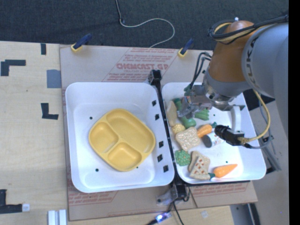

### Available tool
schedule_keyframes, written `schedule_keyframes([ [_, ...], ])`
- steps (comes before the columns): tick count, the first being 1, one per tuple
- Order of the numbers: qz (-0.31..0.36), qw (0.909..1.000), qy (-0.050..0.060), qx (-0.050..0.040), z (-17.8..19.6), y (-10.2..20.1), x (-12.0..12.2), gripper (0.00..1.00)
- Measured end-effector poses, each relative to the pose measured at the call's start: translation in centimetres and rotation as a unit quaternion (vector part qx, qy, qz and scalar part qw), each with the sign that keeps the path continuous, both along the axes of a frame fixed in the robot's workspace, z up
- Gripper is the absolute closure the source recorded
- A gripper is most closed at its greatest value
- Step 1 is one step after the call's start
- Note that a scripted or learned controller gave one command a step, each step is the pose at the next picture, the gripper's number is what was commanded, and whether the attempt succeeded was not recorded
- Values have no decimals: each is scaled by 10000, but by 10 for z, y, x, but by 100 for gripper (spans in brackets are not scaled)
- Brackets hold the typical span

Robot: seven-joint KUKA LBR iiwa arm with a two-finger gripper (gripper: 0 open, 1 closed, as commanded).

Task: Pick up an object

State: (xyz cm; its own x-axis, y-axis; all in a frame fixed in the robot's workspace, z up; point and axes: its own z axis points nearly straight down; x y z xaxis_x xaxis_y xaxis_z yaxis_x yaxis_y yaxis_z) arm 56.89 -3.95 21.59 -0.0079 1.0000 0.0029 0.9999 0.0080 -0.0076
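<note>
White plastic bins are sitting side by side on a cardboard-covered bench. The left bin point(77, 125) is holding a yellow divided tray point(122, 138) lying flat. The right bin point(253, 161) is holding toy food: a square cracker point(187, 138) near the middle, a waffle-like wedge point(200, 166) and a carrot point(224, 170) toward the front, and green pieces point(189, 123) nearer the back. The grey and orange arm is reaching in from the right, its gripper point(190, 108) hanging low over the green pieces at the back of the pile. Whether its jaws are released or clenched, I cannot tell.
</note>
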Motion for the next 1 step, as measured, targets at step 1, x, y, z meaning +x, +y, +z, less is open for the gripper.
schedule_keyframes([
  [1, 4, 10000, -10, -5, 9, 58, 1, 100],
])
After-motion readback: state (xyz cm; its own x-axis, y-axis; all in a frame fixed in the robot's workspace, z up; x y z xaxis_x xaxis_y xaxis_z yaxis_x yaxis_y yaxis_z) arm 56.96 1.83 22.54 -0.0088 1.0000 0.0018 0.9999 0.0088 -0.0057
